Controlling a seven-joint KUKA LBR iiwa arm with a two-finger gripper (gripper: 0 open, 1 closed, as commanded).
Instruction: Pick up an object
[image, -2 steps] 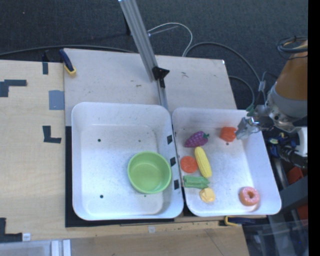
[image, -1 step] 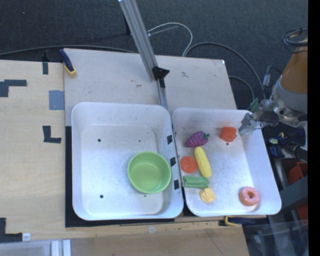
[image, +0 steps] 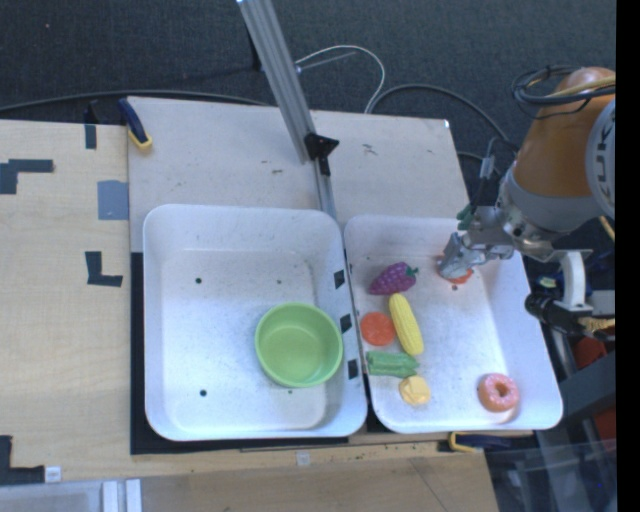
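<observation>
My gripper (image: 457, 264) hangs low over the upper right part of the right bin (image: 455, 345). A small red item (image: 456, 281) peeks out just beneath it, mostly hidden by the gripper. Left of the gripper lies a purple bunch of grapes (image: 393, 277). Below the grapes lie a yellow corn cob (image: 405, 323) and a round orange-red piece (image: 377, 327). Further toward the front sit a green vegetable (image: 392, 364) and a small yellow item (image: 414, 390). A pink donut (image: 497, 392) rests in the front right corner.
The left bin (image: 210, 290) holds a green bowl (image: 298, 345) near its front right. A grey pole (image: 285, 80) slants down to a black clamp (image: 320, 147) behind the bins. The arm's orange band (image: 565, 130) stands to the right.
</observation>
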